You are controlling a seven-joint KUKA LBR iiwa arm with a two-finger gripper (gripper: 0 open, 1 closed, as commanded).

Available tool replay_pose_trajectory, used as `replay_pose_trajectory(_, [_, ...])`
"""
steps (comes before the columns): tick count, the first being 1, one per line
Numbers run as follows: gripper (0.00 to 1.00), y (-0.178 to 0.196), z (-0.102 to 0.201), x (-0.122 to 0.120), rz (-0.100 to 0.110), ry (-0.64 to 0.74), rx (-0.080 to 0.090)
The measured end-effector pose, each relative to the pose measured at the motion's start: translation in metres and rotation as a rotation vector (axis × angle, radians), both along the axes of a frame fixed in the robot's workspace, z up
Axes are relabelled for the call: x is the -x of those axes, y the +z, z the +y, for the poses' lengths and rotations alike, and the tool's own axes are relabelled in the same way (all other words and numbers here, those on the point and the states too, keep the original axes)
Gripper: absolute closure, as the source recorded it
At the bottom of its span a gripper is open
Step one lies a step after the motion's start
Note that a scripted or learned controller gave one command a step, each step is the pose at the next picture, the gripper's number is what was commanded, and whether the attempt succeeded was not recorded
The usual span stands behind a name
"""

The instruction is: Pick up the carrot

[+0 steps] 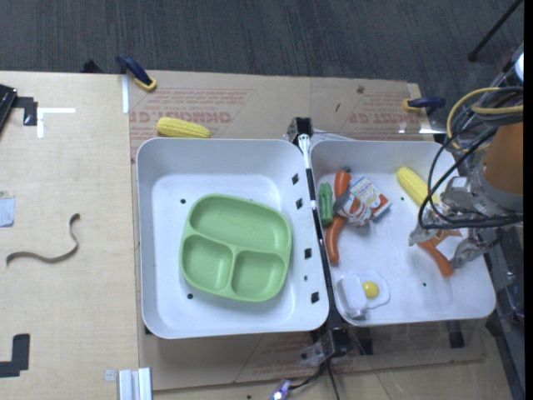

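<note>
Dark grey carpet (275, 19) runs across the top of my view, ribbed and evenly lit. Below it sits my bench (67, 307), pale wood on the left. A brown cardboard sheet (275, 102) with red print covers the bench's middle and right, pinned at its far edge by two blue clamps (137, 71), one near each corner. A white tape cross (50, 113) marks the wood at far left. A thin dark cord (50, 248) curls on the wood. Light is flat, shadows soft.
</note>
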State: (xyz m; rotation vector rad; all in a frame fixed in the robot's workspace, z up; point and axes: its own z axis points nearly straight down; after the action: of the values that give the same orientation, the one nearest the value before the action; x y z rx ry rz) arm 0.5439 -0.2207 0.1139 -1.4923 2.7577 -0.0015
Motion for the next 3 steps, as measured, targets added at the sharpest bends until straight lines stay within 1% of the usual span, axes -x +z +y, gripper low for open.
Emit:
replay_pose_trajectory(1, [0.0,0.077,0.067,0.06,0.003,0.013,-0.001])
replay_pose_trajectory(2, [0.0,-0.022,0.002,0.055,0.002,-0.167,-0.001])
replay_pose_trajectory(3, [0.0,0.057,0.0,0.044,0.0,-0.325,-0.001])
